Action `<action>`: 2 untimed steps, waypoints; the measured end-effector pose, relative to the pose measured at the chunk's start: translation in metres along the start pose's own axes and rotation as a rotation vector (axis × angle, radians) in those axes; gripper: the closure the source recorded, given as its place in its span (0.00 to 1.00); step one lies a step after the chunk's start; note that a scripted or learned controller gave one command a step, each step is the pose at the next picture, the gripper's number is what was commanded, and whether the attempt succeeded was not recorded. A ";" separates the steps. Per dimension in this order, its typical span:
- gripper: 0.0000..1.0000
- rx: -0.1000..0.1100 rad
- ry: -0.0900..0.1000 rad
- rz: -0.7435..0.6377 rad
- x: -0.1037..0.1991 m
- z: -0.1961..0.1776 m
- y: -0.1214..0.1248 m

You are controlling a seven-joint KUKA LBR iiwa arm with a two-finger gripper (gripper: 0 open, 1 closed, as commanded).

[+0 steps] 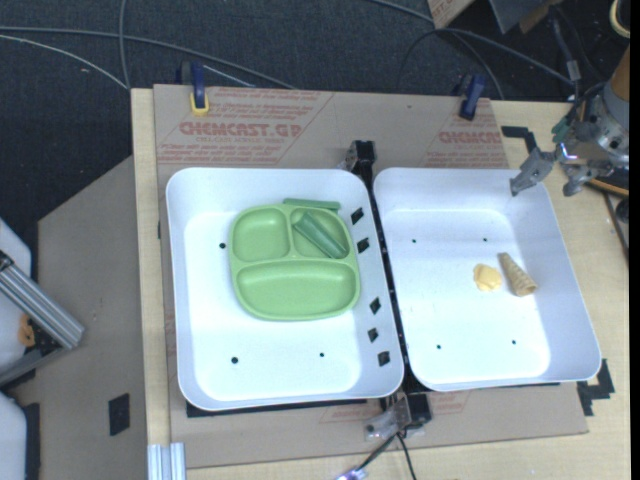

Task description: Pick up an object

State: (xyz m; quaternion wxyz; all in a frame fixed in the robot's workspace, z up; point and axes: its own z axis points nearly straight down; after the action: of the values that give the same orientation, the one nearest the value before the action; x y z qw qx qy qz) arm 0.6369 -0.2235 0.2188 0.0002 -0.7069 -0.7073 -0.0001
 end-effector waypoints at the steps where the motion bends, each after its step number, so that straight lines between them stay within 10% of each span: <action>1: 0.00 0.004 0.001 -0.001 0.004 0.042 -0.001; 2: 0.00 0.005 0.002 -0.001 0.005 0.084 -0.001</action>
State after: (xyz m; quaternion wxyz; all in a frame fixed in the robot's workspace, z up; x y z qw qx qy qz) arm 0.6357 -0.2185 0.1347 0.0027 -0.7065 -0.7077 0.0012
